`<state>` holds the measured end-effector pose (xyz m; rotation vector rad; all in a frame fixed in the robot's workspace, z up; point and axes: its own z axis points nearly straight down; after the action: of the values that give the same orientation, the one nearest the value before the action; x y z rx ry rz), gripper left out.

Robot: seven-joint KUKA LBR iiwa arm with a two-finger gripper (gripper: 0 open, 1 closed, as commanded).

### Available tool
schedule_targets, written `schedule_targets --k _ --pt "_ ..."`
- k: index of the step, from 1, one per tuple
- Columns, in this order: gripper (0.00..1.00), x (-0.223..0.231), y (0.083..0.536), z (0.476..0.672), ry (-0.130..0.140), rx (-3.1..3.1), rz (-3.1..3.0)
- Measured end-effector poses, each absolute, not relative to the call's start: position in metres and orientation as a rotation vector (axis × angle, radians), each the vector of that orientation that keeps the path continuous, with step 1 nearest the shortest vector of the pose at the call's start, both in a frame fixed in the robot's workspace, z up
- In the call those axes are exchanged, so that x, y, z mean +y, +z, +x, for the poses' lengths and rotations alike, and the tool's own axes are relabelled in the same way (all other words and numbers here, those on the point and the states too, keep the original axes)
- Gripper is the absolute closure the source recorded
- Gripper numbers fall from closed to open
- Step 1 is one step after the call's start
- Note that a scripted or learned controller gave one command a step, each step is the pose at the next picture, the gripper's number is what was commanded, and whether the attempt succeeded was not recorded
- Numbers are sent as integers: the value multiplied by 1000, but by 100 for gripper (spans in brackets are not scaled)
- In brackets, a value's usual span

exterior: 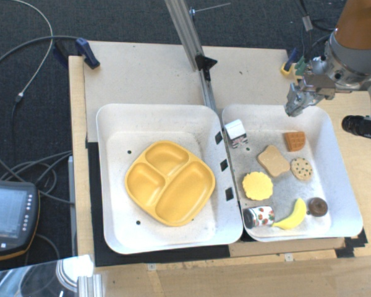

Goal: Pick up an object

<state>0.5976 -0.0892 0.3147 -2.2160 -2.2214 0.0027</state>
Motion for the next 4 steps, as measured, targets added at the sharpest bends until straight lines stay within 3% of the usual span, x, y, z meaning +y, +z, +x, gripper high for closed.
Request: schedule_targets --k 1,2,4 --pt "100 -90 327 599 -1 -2224 -2219" --pt "100 -62 373 572 -9 -2229 -2220" --pt "100 38 248 625 9 -2221 -2210"
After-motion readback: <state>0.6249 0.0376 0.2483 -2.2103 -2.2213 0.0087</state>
